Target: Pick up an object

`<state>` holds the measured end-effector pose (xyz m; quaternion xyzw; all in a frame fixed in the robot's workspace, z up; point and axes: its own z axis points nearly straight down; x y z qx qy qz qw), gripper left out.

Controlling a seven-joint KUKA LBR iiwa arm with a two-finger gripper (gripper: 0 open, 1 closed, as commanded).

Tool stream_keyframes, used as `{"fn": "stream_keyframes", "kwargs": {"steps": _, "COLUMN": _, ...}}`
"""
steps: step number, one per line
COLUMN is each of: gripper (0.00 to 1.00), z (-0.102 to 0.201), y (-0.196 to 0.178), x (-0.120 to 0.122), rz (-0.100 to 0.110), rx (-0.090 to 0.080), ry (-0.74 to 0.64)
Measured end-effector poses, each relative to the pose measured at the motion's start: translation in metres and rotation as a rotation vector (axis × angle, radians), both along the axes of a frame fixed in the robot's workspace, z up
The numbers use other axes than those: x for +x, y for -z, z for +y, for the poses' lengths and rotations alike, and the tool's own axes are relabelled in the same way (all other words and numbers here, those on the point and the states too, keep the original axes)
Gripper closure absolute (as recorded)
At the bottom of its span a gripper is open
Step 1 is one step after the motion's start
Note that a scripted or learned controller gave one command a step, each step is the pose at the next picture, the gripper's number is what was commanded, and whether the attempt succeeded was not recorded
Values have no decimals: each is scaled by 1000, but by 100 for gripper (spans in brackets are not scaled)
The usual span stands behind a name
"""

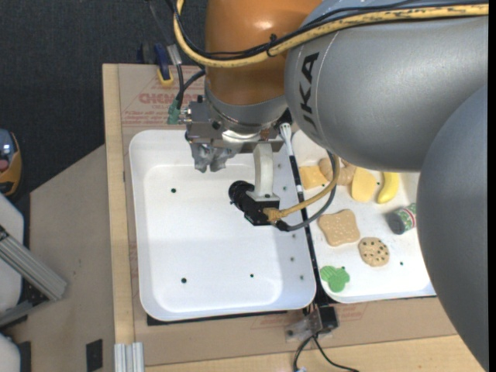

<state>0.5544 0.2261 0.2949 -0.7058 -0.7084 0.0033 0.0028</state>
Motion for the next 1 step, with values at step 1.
{"fn": "stream_keyframes", "kwargs": {"steps": 1, "gripper": 100, "z": -2, "y": -202, "x": -8, "rz": -27, "rx": 9, "ry": 2}}
